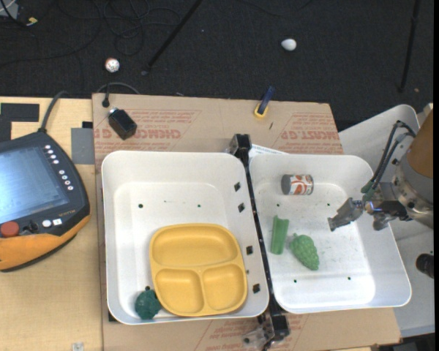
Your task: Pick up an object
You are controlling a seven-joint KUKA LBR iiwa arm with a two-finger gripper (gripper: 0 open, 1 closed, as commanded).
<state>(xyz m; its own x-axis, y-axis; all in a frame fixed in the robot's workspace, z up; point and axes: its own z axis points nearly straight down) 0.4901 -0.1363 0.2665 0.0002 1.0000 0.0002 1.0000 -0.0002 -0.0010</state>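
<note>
My gripper point(361, 219) hangs over the right side of the right bin point(384, 284), reaching in from the right, open with nothing between its fingers. One dark finger point(343, 216) points left toward the bin's middle. In this bin a small red-and-white can point(298, 185) lies on its side near the back. A green stick-shaped block point(279, 235) and a bumpy green object point(305, 251) lie side by side in the middle, left of and below the gripper. None of them touches the gripper.
The left bin point(124, 196) holds a yellow divided plate point(197, 269) and a dark green lump point(147, 303) at its front left corner. A control pendant point(25, 196) rests on the bench at far left. A black divider point(250, 225) separates the bins.
</note>
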